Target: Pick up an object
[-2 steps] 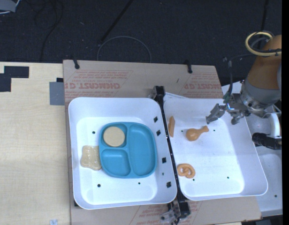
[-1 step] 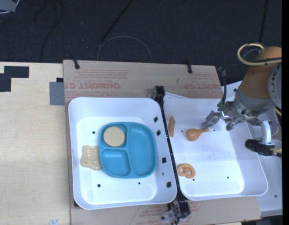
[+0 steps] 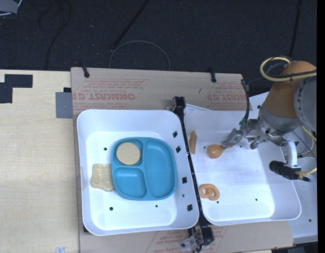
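In the right bin (image 3: pixel 257 210) lie an orange pear-shaped piece (image 3: pixel 214 151), a small brown pretzel (image 3: pixel 209 192) and a tan stick (image 3: pixel 192 142) near the left wall. My gripper (image 3: pixel 232 139) is low over the right bin, reaching in from the right. Its tip is just up and right of the orange piece, close to it or touching its narrow end. Nothing is lifted off the bin floor.
The left bin (image 3: pixel 94 125) holds a blue divided plate (image 3: pixel 152 178) with a round tan cookie (image 3: pixel 127 153) in one compartment, and a pale waffle piece (image 3: pixel 102 177) beside the plate. A black divider (image 3: pixel 186 162) runs between the bins. The arm's grey and orange wrist (image 3: pixel 286 101) stands over the right bin's far right corner.
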Robot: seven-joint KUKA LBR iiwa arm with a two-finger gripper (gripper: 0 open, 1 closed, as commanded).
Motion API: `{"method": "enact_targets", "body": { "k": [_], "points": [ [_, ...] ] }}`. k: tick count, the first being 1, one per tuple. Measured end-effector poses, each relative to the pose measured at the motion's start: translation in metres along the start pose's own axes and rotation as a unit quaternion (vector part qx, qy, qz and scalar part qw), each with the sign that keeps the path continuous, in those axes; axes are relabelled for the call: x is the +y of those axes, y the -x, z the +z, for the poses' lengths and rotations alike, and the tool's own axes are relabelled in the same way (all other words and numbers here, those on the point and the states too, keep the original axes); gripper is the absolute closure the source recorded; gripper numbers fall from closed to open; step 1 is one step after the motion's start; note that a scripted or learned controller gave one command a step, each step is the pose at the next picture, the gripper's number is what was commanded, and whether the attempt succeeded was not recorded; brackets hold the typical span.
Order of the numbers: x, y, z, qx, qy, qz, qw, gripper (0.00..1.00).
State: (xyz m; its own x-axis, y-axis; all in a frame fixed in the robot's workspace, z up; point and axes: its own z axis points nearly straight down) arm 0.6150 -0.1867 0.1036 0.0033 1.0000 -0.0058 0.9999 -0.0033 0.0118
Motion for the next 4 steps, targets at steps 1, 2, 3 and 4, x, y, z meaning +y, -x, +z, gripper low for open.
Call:
{"method": "enact_targets", "body": {
  "k": [1, 2, 3, 4],
  "points": [
    [-0.002, 0.0, -0.007, 0.001, -0.003, 0.0, 1.0, 1.0],
    [0.001, -0.002, -0.05, 0.003, -0.005, -0.002, 1.0, 1.0],
    [0.007, 0.003, -0.112, 0.002, -0.004, -0.002, 1.0, 1.0],
    [0.008, 0.005, -0.163, 0.002, -0.004, -0.003, 1.0, 1.0]
  ]
}}
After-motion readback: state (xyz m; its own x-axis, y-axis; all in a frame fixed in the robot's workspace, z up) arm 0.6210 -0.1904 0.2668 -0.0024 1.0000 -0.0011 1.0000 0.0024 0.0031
